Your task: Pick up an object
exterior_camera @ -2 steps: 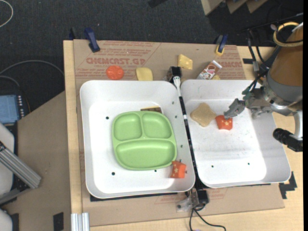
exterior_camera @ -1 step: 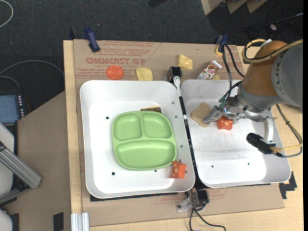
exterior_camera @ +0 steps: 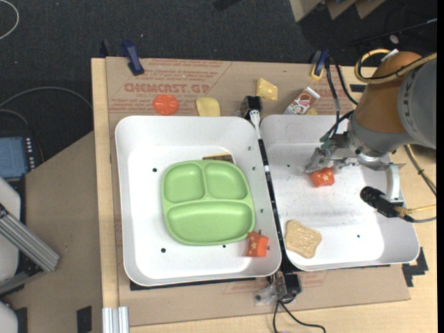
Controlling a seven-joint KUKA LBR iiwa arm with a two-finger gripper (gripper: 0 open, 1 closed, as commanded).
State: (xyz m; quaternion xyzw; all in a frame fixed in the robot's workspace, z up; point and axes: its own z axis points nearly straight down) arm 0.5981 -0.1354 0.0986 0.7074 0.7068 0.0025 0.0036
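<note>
Right now the arm [exterior_camera: 395,103] reaches into the right bin [exterior_camera: 388,245], and its jaws [exterior_camera: 326,159] hang low over the bin floor near the far left part of it. Just below the jaws, touching or very nearly touching them, sits a small red block [exterior_camera: 322,178]. I cannot tell from where I stand whether the jaws are spread or closed, nor whether they grip the block at all.

Nearer to me than the jaws, at the front of the same bin, lies a tan cracker-shaped piece [exterior_camera: 302,238]. To the left of the jaws, across the divide, the left bin [exterior_camera: 135,193] carries a green divided plate [exterior_camera: 207,202], with a small orange block [exterior_camera: 257,244] at the plate's near right corner.

Beyond the jaws, on the desk [exterior_camera: 111,116] behind the bins, rest an orange round piece [exterior_camera: 165,104], a pale yellow piece [exterior_camera: 207,107], a yellow wedge [exterior_camera: 266,88] and a small red-and-white carton [exterior_camera: 302,102].
</note>
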